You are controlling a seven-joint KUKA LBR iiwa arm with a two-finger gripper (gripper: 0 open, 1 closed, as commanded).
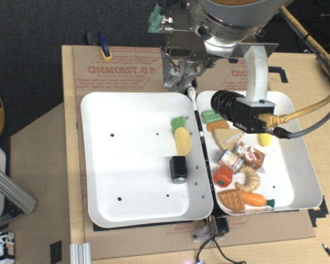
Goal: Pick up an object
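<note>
you could see the gripper (179, 76) high at the back edge, above the seam between the two bins, and i cannot tell its state. the nearest things lay toward the front from it in the left bin (99, 147): a green block (178, 122), then a yellow piece (182, 141) with its long axis front to back, then a black block (179, 168).
</note>
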